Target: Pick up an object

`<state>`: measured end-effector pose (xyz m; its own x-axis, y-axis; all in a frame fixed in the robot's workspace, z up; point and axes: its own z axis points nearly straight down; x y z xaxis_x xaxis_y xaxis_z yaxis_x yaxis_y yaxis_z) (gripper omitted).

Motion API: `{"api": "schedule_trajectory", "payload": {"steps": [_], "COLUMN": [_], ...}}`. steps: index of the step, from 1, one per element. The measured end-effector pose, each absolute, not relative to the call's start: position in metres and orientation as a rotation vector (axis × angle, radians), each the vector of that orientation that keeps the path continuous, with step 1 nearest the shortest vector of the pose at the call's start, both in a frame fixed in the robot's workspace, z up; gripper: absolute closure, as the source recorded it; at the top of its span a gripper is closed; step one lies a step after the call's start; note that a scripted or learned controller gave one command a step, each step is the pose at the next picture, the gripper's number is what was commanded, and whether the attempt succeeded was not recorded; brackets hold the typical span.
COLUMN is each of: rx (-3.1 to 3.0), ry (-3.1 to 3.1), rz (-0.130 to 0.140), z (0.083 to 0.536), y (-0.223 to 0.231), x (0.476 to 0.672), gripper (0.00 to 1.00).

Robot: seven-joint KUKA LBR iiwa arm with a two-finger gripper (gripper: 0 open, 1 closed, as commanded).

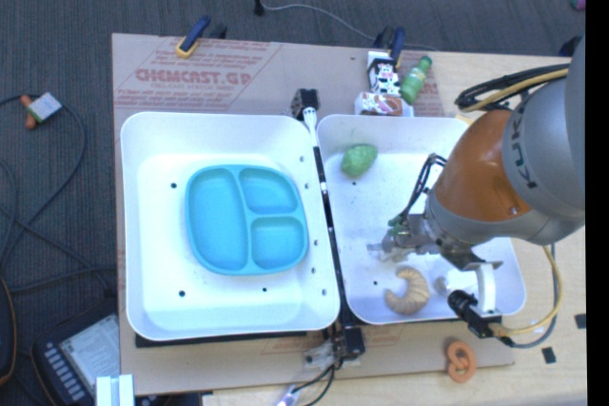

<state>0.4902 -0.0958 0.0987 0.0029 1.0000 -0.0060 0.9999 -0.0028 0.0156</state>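
The arm (514,171) reaches in from 3 o'clock and stands low over the right bin (433,130), its grey wrist and orange band covering much of that bin's 3 o'clock half. The gripper (398,238) sits near the bin's centre, just above the floor; how its jaws stand cannot be told from this view, and nothing can be seen between them. Judged from this, the step in hand is the approach or descent on a target, with no grasp confirmed. Two candidate objects lie in the right bin: a tan croissant (410,290), crescent-shaped with a matte, ridged crust, at about 5 o'clock from the gripper and just beside it; and a green lumpy object (359,159), rounded and dull-surfaced, at about 11 o'clock and well apart. The croissant appears the likelier target. The next move would call for centring the tool over the crescent's thick middle and closing across its narrow width, since the curved ends would likely slip. The left bin (152,143), smooth white plastic, holds a glossy blue divided plate (245,219) with three compartments. Beyond the bins at 12 o'clock stands a small green-capped bottle (414,79); an orange ring (461,359) lies on the bench at 5 o'clock.
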Motion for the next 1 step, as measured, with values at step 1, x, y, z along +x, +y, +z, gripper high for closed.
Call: {"api": "schedule_trajectory", "payload": {"steps": [1], "rx": [2.217], "ry": [2.218], "rz": [0.007], "z": [0.0882], "y": [-0.1017], "x": [0.5653], "gripper": [1.0]}}
